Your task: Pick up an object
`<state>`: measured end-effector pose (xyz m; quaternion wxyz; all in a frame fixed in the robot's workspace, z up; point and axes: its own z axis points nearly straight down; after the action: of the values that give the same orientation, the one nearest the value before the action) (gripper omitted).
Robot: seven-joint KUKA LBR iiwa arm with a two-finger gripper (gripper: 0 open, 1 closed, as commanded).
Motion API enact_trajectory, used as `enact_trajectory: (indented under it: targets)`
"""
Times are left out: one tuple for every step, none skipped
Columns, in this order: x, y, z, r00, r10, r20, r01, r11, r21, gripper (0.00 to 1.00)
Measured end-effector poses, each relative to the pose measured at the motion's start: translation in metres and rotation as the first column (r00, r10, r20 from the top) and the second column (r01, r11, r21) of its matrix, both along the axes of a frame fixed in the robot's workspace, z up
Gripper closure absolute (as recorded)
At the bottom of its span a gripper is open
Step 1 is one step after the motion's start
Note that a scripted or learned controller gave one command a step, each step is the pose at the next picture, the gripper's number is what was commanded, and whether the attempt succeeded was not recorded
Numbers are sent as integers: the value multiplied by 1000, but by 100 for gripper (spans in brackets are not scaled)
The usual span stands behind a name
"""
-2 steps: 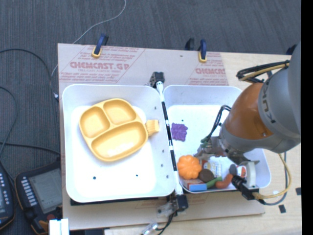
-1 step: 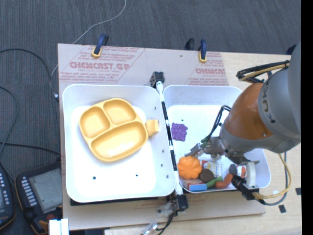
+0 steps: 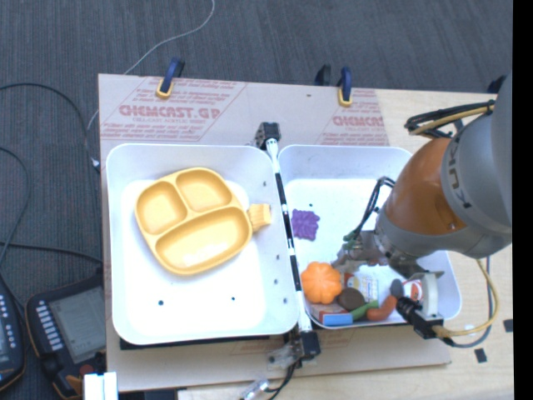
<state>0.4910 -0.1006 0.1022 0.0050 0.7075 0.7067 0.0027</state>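
Observation:
My gripper [image 3: 361,262] hangs low over the near part of the right bin [image 3: 333,165], under the arm's orange band. It is just right of an orange pumpkin-shaped toy [image 3: 321,282] and above a pile of small items. That pile holds a dark brown piece [image 3: 350,298], a blue block [image 3: 336,318], a green piece [image 3: 363,311] and a red-orange piece [image 3: 383,307]. A purple grape cluster [image 3: 305,223] lies apart, near the bin's left wall. The arm's body hides the things right below the gripper.
A yellow divided plate [image 3: 196,219] lies in the left bin [image 3: 125,307]. A white item with a red mark [image 3: 420,292] sits at the right bin's near right corner. Blue clamps [image 3: 171,75] hold the backboard. A cable loops near the arm's lower right.

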Motion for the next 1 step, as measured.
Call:
enact_trajectory:
  targets:
    - [0, 0, 0, 1000, 0, 0, 0, 1000, 0, 0]
